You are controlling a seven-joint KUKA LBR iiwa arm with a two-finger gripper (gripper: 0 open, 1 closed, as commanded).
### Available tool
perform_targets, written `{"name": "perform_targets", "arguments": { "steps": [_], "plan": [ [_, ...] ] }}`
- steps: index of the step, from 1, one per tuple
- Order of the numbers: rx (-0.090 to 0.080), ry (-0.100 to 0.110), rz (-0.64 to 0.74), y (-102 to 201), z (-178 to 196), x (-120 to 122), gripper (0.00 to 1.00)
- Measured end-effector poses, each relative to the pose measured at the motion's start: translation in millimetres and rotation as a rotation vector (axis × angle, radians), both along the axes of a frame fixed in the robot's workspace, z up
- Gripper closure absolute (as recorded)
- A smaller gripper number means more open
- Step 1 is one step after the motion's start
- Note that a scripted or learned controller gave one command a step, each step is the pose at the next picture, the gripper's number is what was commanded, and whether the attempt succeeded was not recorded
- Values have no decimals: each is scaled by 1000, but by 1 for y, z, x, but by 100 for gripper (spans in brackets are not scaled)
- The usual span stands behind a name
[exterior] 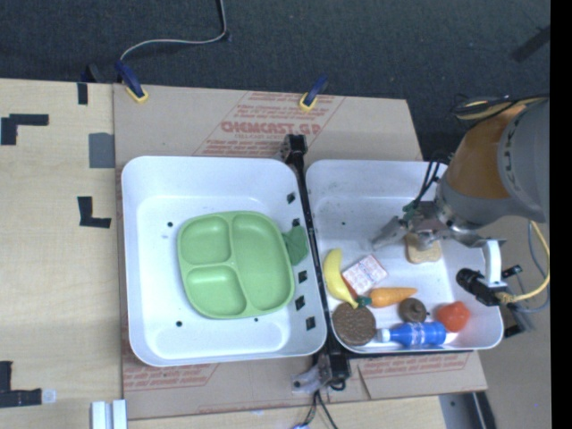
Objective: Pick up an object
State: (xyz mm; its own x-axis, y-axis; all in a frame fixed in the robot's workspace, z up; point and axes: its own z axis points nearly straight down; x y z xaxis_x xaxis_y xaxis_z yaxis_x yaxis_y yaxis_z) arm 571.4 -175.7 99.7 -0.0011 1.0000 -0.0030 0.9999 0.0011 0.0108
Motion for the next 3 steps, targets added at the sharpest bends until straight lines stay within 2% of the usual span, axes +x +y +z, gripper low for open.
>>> {"name": "perform_targets", "arguments": {
  "steps": [1, 2, 3],
  "plan": [
    [1, 10, -1, -41, 57, 29, 0],
    [4, 3, 2, -46, -10, 22, 0],
    [4, -1, 5, -45, 0, 23, 100]
  ]
}}
